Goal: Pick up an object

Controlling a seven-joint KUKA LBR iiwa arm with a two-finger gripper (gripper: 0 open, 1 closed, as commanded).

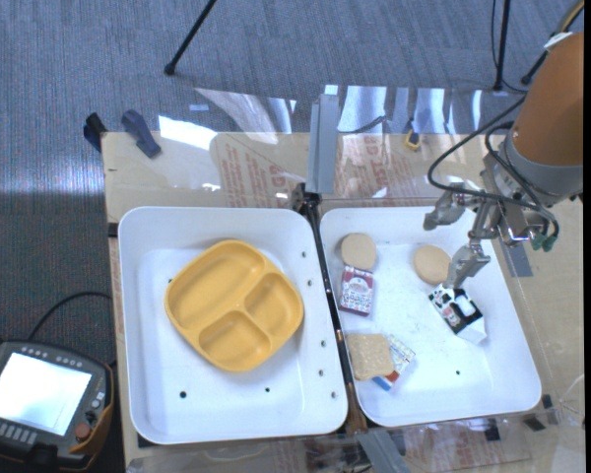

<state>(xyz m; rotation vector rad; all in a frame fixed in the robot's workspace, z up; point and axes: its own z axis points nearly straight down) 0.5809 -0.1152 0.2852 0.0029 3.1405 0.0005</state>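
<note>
Fingers point(465, 264) spread apart, nothing between them; one points left over the back of the right bin, the other slants down toward the small carton. Gripper point(451, 246) hangs over the right bin point(517, 363), rear half, arm point(552, 106) coming in from the right with its orange band at top right.

Right bin contents:
- round tan cookie point(432, 263) just left of the lower finger, near it, contact unclear
- second round cookie point(358, 251) near the bin's left wall
- small red box point(357, 291) right below that second cookie, just beside it
- small black-and-white carton point(459, 312) lying tilted below the lower fingertip, close, can't tell if touching
- square tan cracker point(369, 356) at front left, lying over one end of a small red-white-blue packet point(396, 363)

Left bin point(138, 363): yellow three-section plate point(234, 305) sitting flat, rotated askew, roughly centre.

Off the bench: teach pendant point(41, 402) with lit screen on the floor at lower left; black tripod leg point(197, 23) at top on the carpet
</note>
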